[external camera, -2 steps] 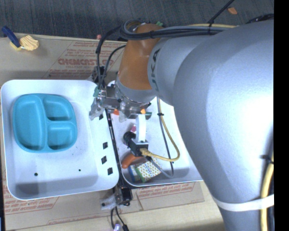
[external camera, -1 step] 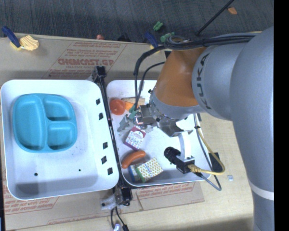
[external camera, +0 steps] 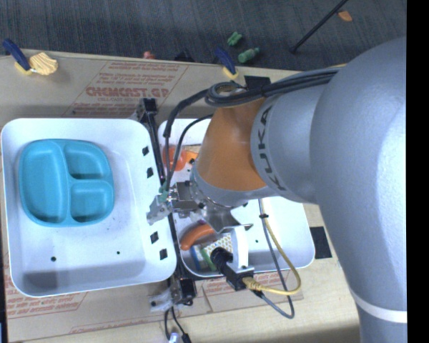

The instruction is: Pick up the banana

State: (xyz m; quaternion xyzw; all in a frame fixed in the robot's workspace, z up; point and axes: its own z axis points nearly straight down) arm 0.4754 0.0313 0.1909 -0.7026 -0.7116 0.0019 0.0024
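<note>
My gripper (external camera: 200, 224) hangs low over the left end of the right bin (external camera: 300, 243), close to the wall between the two bins. The grey arm with its orange band (external camera: 232, 152) covers most of that bin. Just under the gripper lies an orange, rounded object (external camera: 195, 233), with small dark and green items (external camera: 204, 257) beside it near the bin's front corner. Another orange piece (external camera: 177, 157) peeks out behind the arm at the bin's back left.
The left bin (external camera: 79, 277) holds a blue divided plate (external camera: 66, 181) at its back left. A yellow cable (external camera: 279, 288) loops over the right bin's front rim. Clamps (external camera: 30, 61) sit on the cardboard behind the bins.
</note>
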